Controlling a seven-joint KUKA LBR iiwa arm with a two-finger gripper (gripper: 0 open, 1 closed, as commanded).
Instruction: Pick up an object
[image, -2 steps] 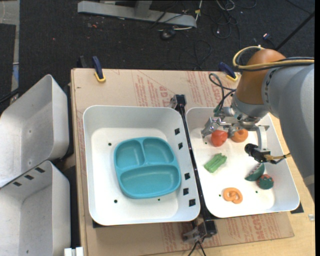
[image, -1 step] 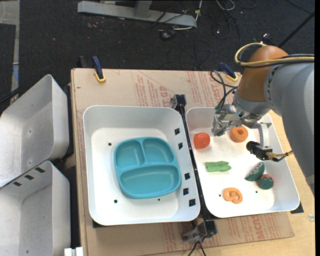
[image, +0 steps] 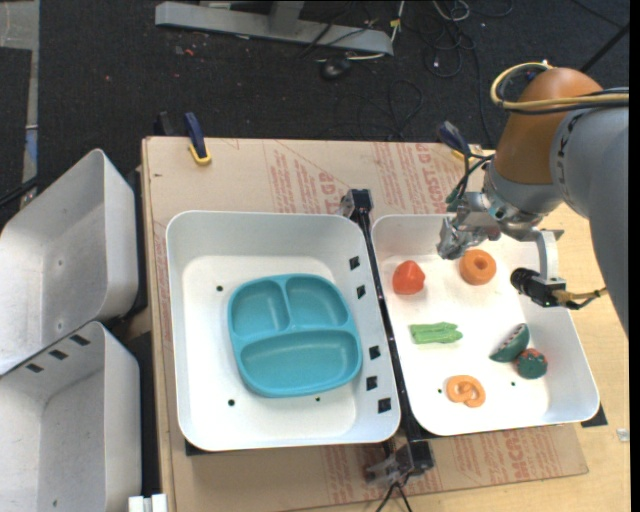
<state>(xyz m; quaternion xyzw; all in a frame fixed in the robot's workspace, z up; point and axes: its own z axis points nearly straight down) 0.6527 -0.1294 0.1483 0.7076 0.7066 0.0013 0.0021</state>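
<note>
My hand (image: 452, 243) hovers over the right bin's (image: 572, 330) far corner, between the red strawberry toy (image: 407, 278) and orange ring (image: 478, 267), either reachable; whether it's wide or narrow, I cannot tell.

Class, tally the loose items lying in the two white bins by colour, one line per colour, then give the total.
Blue: 1, the divided plate
Orange: 2, ring and pretzel
Red: 1
Green: 1
Green and red: 2
Total: 7

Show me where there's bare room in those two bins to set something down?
Left bin: only a strip around the blue divided plate. Right bin: bare floor between green piece and watermelon slice; crowded near the gripper and orange ring.
</note>
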